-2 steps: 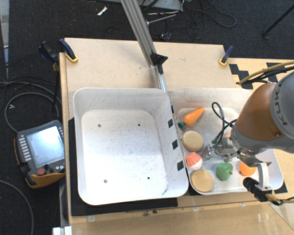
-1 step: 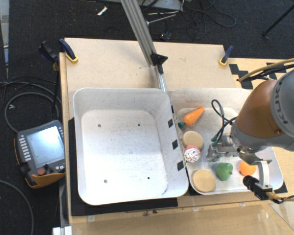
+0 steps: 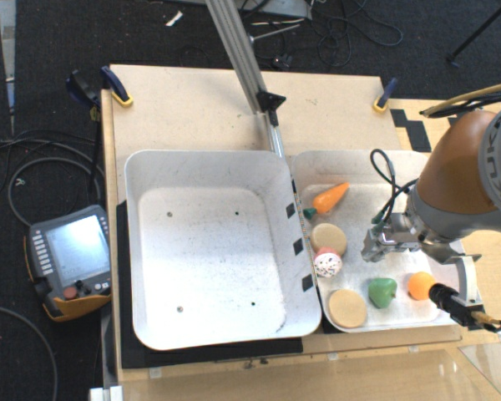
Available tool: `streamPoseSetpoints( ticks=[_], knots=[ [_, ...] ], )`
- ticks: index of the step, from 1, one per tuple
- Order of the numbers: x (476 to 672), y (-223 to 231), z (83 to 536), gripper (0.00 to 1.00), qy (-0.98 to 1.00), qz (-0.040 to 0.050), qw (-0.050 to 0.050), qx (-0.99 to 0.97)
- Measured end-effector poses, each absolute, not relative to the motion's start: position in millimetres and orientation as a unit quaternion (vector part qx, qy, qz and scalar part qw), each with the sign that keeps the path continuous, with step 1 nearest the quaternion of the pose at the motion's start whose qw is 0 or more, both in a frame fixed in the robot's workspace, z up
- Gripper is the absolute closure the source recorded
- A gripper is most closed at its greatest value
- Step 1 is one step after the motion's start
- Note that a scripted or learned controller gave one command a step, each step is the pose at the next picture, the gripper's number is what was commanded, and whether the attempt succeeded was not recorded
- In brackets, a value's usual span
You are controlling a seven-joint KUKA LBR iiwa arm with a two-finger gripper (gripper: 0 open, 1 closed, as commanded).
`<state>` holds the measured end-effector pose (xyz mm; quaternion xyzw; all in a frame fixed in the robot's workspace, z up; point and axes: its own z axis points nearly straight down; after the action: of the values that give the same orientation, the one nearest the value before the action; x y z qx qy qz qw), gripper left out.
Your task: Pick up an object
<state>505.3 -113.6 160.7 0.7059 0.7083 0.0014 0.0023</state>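
end effector over right bin, above green object; finger state cannot be determined. carrot and orange ball lie nearby.

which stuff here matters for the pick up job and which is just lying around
For the job:
gripper
carrot
green toy
orange ball
spotted ball
two tan discs
right bin

Lying about:
left bin
teach pendant
clamps
floor cables

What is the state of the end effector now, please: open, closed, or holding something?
End effector: cannot be told; it hangs over the right bin, above the green object.
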Motion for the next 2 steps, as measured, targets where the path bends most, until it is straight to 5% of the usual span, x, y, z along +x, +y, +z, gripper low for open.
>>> streamPoseSetpoints(
  ticks=[2],
  knots=[
    [509.7,-124.0,223.2,1.0,0.708,0.0005,0.001,0.706]
  ],
)
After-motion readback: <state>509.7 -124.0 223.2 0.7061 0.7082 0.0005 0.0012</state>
